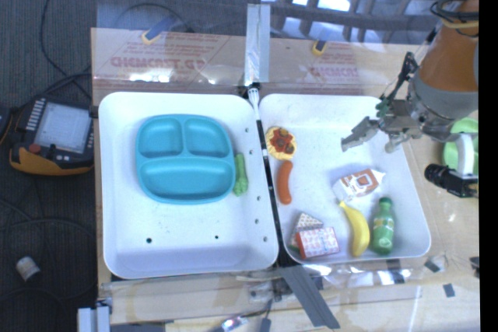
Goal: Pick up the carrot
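The carrot [284,181], a short orange-red stick, lies lengthwise near the left wall of the right bin [327,114], just below a pizza slice [280,141]. My gripper [376,138] hovers over the upper right part of that bin, well to the right of the carrot and apart from it. Its two fingers [355,138] are spread open with nothing between them.
A milk carton [359,183], banana [356,228], green bottle [382,225], red box [317,242] and sandwich wedge [307,221] crowd the right bin's lower half. The left bin [124,245] holds a blue divided plate [185,158] and a green vegetable [240,173].
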